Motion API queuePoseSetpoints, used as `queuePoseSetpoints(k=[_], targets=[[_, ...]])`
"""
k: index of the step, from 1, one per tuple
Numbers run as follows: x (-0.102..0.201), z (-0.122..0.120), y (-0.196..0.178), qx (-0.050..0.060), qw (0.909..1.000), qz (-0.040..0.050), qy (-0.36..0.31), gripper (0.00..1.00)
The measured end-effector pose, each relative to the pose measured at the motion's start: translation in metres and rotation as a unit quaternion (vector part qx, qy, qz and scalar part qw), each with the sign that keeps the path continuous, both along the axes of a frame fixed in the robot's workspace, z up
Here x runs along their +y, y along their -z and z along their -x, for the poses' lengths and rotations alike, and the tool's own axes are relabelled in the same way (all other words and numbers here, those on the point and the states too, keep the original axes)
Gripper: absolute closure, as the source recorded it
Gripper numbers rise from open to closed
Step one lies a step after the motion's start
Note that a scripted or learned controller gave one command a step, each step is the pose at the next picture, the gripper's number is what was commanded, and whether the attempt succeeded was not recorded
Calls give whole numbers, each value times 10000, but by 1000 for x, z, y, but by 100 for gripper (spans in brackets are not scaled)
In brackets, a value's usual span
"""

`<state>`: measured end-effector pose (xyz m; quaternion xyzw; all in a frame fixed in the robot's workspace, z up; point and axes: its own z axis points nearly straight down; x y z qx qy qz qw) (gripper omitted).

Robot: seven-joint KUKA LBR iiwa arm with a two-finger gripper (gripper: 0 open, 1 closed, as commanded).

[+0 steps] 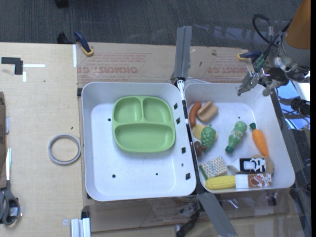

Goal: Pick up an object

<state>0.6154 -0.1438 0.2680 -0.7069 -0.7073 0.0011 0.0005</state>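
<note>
Lying in the right white bin (276, 127), your pickable items were a green plastic bottle (236, 137), an orange toy carrot (259, 141), a yellow corn cob (219, 182), a bread roll (207, 111), a red sausage (194, 113) and green toy grapes (208, 137). Bottle and carrot lay near each other, apart. Corn sat at the bin's near edge, beside a small patterned box (213, 167). Your two-finger gripper (256, 81) hung above the bin's far right corner, fingers spread, nothing between them. The left white bin (94, 152) held a green divided plate (144, 124). On the bench you had a tape ring (64, 148).
</note>
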Motion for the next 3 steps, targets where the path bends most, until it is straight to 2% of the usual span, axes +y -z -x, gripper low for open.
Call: queuePoseSetpoints(k=[1, 2, 3], targets=[[41, -29, 124, 1, 9994, -1, -357, 0], [45, -36, 176, -10, 9993, -1, -384, 0], [-25, 4, 176, -10, 9998, 2, -199, 0]])
